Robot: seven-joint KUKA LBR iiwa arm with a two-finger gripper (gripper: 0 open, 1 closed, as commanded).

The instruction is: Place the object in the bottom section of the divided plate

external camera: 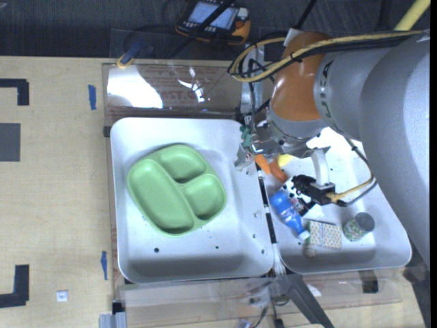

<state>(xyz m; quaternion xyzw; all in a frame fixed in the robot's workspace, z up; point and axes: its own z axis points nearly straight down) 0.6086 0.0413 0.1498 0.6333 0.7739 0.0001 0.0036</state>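
A light green divided plate lies in the left bin. It has one long section on the left and two smaller ones on the right. My gripper hangs low over the wall between the two bins, just right of the plate's upper edge. An orange stick-shaped object lies slanted right beside the gripper, in the upper left corner of the right bin. Whether the gripper touches it is hidden by the wrist.
The right bin also holds a blue bottle, a patterned square packet, a small round greenish can and a yellow bit. The grey arm covers that bin's upper right. A clear panel stands behind the bins.
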